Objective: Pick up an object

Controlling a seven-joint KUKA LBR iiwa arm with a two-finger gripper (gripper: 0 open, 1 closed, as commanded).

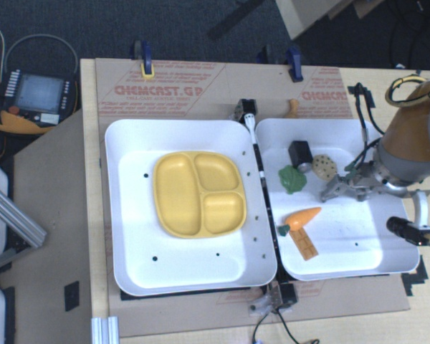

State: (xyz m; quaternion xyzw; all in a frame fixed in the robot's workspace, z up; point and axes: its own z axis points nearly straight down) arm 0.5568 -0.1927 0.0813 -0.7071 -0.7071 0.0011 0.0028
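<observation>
Left of pincer (335, 190), carrot (302, 218).

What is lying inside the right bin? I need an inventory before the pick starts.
The right bin holds a toy carrot, a flat tan block, a green lump, a black block and a speckled ball. The gripper and arm cover part of the floor.

The arm (408, 138) reaches in from the right, orange band showing above the wrist, gripper (335, 189) low and pointing left.
</observation>
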